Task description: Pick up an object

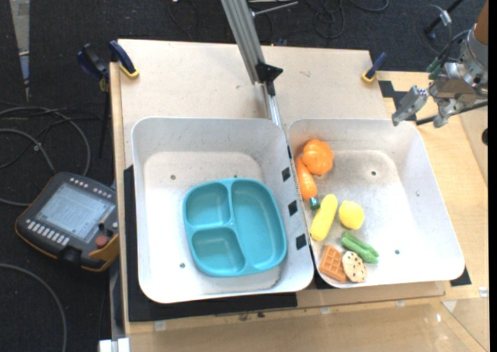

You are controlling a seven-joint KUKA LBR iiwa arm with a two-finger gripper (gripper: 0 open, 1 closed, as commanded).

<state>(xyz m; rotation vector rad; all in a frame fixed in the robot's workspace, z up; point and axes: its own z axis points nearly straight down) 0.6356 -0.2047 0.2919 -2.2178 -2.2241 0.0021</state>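
Observation:
The right bin [419, 187] holds several toy foods along its left side: an orange pumpkin [317, 156], a carrot [307, 184], a yellow corn cob [324, 217], a lemon [352, 214], a green pod [360, 248], a waffle [332, 263] and a cookie [355, 267]. My gripper [425, 109] hangs above the far right corner of that bin, well away from the foods. It is open, with nothing between its fingers.
A teal divided plate [233, 227] lies in the left bin [155, 187]. A slanted metal pole [242, 20] comes down to the ridge between the bins. Yellow clamps [127, 69] sit at the board's far corners. A pendant [68, 221] lies on the floor at left.

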